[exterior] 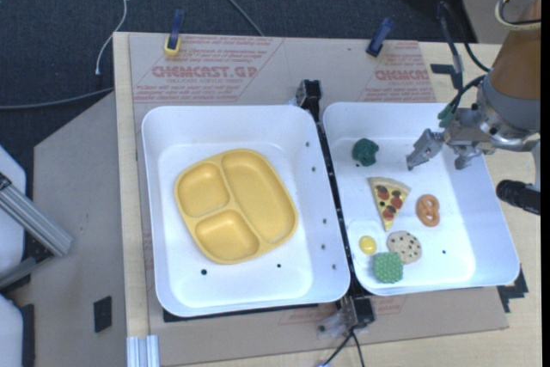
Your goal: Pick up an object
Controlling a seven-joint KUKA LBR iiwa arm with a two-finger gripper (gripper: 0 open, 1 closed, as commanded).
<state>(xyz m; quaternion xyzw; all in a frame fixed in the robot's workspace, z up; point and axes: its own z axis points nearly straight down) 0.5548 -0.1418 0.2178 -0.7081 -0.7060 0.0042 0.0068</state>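
The right bin (481, 262) holds several toy foods. A dark green broccoli piece (365, 152) lies near its back left. A pizza slice (388, 200) sits in the middle, with a brown pretzel (427, 210) to its right. Toward the front lie a small yellow piece (367, 245), a chocolate-chip cookie (403, 246) and a bumpy green piece (388, 268). My gripper (443, 155) hangs over the bin's back right part, open, with nothing between its fingers. It is to the right of the broccoli and behind the pretzel.
The left bin (163, 142) holds a yellow three-compartment tray (236, 204). Black clamps (308, 92) sit where the two bins meet. Blue clips (174, 32) hold the cardboard base at the back. Cables run behind the right bin.
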